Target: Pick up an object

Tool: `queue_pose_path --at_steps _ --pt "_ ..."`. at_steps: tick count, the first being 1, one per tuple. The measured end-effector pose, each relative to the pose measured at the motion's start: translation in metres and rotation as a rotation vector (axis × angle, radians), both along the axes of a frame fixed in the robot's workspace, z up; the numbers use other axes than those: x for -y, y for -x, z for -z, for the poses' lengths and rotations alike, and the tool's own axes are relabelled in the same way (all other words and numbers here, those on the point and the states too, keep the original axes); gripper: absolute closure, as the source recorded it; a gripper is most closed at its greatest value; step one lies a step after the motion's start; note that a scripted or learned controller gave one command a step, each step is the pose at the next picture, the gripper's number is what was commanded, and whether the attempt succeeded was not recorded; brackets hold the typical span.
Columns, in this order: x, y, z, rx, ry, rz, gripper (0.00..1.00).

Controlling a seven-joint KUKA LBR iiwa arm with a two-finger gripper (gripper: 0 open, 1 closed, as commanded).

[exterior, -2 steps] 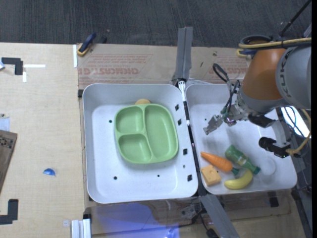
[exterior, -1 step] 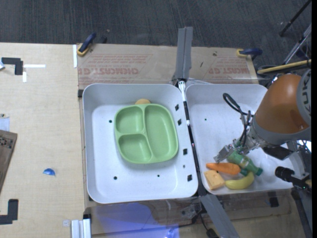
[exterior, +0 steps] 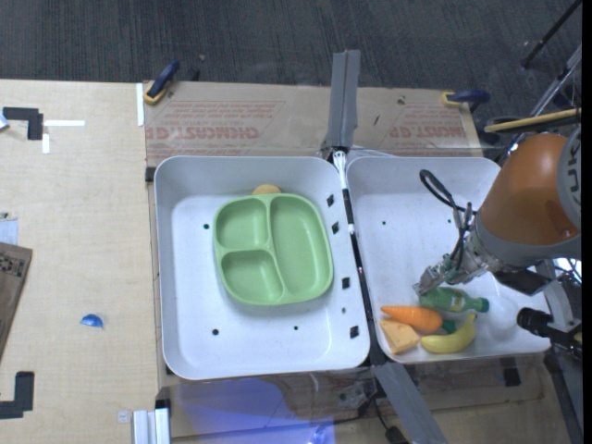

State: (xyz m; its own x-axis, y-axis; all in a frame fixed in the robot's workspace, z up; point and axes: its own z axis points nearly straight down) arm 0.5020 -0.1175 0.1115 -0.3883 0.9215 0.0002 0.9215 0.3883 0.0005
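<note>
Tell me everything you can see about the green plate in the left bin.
The plate is pale green, plastic-looking, a rounded rectangle split by raised ridges into three compartments: two smaller on its left, one long on its right. It lies flat and slightly turned in the left bin. A small yellow thing peeks out at its far edge.
</note>
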Motion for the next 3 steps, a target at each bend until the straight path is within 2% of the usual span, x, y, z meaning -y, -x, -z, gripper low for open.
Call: queue_pose_path --at_steps 1,2,3 --pt "-0.029 0.014 -0.08 0.0 0.001 0.019 1.0" --pt "-0.063 0.008 -0.079 -0.001 0.001 0.16 1.0" --pt "-0.062 -0.05 -0.109 -0.002 0.003 0.231 1.0"
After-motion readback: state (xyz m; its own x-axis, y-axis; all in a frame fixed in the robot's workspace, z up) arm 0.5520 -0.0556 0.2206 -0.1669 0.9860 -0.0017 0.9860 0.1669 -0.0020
